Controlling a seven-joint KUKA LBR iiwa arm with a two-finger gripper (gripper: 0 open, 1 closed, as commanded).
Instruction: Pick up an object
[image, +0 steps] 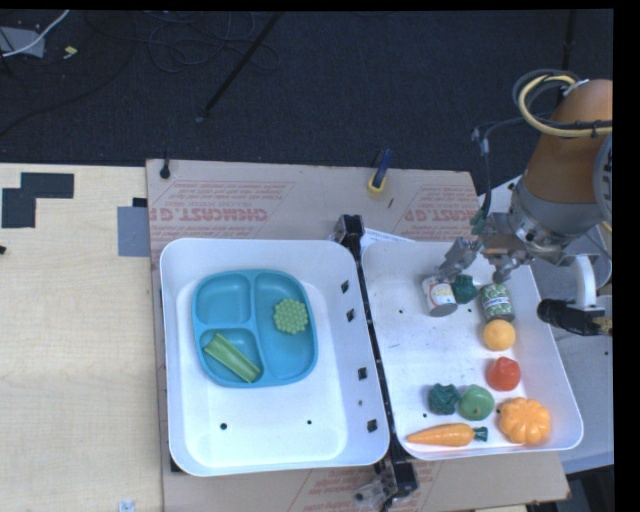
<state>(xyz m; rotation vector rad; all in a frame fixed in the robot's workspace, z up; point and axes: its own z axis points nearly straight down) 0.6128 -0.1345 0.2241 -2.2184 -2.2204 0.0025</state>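
Near edge of the right bin (560, 350): carrot (442, 435), pumpkin (525, 420), green apple (476, 403). Farther back, a small can (439, 295) and a green jar (495, 301). The arm descends from the right; its gripper (484, 257) hangs spread, unladen, over these.

Bench from my overhead feed: cardboard sheet, two white bins.

I see the light wood bench (70, 350) bearing a brown cardboard sheet (260, 205) printed with red lettering. On that sheet sit the left bin (190, 420) and the right bin (410, 345), side by side and touching along a black clamped seam. A blue-and-yellow clamp (379, 172) grips the sheet's far edge. Dark patches (35, 195) mark the bench's far-left surface.
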